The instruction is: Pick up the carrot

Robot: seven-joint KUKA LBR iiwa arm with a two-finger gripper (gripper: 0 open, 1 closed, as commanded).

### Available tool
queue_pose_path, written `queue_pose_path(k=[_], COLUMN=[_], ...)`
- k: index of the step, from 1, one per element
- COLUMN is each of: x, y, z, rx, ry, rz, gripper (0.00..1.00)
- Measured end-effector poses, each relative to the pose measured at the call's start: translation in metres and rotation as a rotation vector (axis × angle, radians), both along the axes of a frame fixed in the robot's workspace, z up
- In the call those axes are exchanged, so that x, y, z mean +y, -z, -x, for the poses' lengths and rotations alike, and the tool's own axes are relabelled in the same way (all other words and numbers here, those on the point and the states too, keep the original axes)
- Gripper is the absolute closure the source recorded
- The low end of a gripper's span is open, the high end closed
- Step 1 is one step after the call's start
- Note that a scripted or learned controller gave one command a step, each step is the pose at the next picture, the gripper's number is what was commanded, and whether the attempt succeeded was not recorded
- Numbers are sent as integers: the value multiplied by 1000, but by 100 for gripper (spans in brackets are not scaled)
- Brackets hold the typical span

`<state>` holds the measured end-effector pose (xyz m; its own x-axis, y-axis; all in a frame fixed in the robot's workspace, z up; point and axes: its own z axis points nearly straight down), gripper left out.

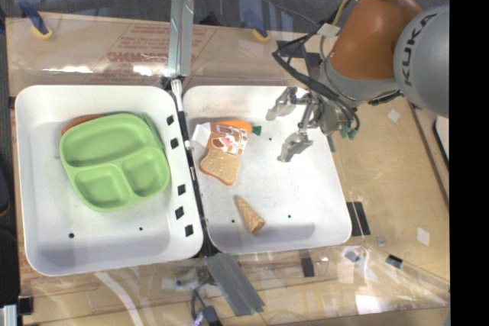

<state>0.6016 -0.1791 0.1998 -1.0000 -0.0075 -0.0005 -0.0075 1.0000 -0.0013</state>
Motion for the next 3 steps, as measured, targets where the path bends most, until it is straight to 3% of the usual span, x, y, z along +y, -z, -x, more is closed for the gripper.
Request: queue_pose_path(k=[1, 2, 3], x=[18, 74, 74], y=[67, 109, 98], z=[90, 83, 81], rx=[4, 2, -2], ry=[-285, -279, -285], rz=[-3, -4, -2], gripper=[0, 0, 100])
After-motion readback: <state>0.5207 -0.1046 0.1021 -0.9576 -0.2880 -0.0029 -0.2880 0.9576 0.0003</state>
